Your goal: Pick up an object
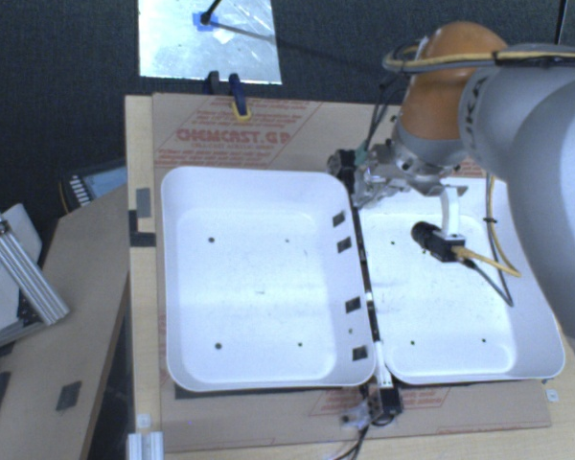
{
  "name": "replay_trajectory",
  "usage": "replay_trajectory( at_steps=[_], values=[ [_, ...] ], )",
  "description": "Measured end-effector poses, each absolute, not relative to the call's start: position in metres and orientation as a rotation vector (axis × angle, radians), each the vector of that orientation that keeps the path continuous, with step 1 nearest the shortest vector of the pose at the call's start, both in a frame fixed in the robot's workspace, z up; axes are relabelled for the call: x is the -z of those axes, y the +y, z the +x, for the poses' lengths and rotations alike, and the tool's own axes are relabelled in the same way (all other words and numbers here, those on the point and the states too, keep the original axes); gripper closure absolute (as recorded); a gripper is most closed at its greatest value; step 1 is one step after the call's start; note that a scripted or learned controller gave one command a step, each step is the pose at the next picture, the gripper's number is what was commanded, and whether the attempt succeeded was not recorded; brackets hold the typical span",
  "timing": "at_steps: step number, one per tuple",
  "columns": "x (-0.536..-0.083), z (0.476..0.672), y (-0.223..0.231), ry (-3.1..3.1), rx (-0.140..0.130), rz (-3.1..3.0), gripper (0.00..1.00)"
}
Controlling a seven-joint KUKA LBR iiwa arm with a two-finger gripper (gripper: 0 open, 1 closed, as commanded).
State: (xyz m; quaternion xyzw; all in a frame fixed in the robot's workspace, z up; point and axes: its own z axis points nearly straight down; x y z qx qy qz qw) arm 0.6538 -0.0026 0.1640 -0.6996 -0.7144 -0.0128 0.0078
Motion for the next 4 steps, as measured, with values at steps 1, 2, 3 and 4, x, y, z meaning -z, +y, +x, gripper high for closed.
replay_trajectory(
  at_steps=[1, 2, 3, 4],
  values=[
    [-0.185, 0.582, -0.069, -2.217, -0.004, -2.224, 1.0],
    [-0.281, 0.578, 0.004, -2.236, 0.013, -2.214, 1.0],
    [-0.31, 0.535, 0.059, -2.233, 0.007, -2.21, 1.0],
    [-0.326, 0.533, 0.127, -2.234, 0.007, -2.208, 1.0]
  ],
)
